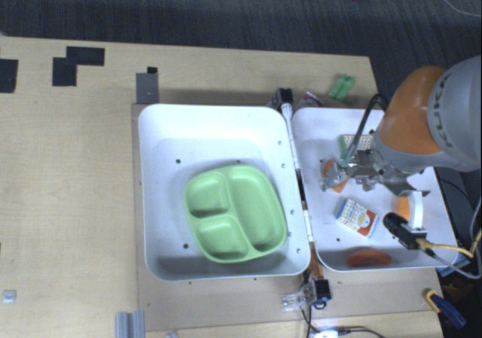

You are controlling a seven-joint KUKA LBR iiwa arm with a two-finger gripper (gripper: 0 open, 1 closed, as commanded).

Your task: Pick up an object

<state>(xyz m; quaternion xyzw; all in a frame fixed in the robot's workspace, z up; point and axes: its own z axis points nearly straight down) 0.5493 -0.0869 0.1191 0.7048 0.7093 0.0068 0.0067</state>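
Front edge: a small clip with wires [310,295] sits on the tabletop [68,201], just in front of the seam between the two bins
Right bin, front: a reddish oblong thing [367,257] lies against the near wall of the right bin [324,235]; it is blurred, and what it is cannot be told
Small carton: white and orange, the small carton [355,217] lies flat and tilted near the bin's middle, just in front of the hand and apart from it
Left bin: a green divided plate [235,212] lies in the left bin [162,141], tilted toward the near wall
Hand: the hand [350,178] hangs low over the right bin's middle; whether it is spread or closed cannot be told, and nothing is seen held in it
Orange piece: a small orange piece [329,169] lies just left of the hand, its shape unclear
Hidden: an orange and white thing [411,208] is partly covered by the arm [429,122]; a pale, green-edged thing [351,144] behind the hand is half hidden too
Far side: a green item [340,88] lies on the tabletop beyond the right bin
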